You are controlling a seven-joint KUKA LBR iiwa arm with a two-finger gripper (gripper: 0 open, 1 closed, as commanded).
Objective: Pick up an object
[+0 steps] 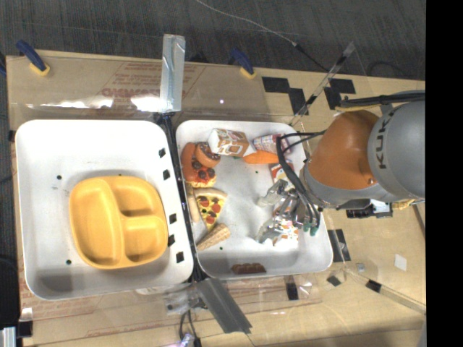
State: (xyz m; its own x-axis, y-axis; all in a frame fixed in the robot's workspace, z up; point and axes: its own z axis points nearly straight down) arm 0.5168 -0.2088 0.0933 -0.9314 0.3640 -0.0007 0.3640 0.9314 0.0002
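Low over the right bin (318,255), amid toy food: end effector (283,212) hovering beside a carrot (259,158) and pizza slice (210,206), grip state impossible to tell. Likely to snag wrappers or slip off, given the clutter. Blurred below the wrist; yellow tray (116,219) alone in the left bin (43,143).

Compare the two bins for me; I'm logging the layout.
The left bin holds one thing, a yellow divided tray; the right bin holds several small toy foods, such as a pizza slice. The gripper is down in the right bin, not the left. Both are shallow and white.
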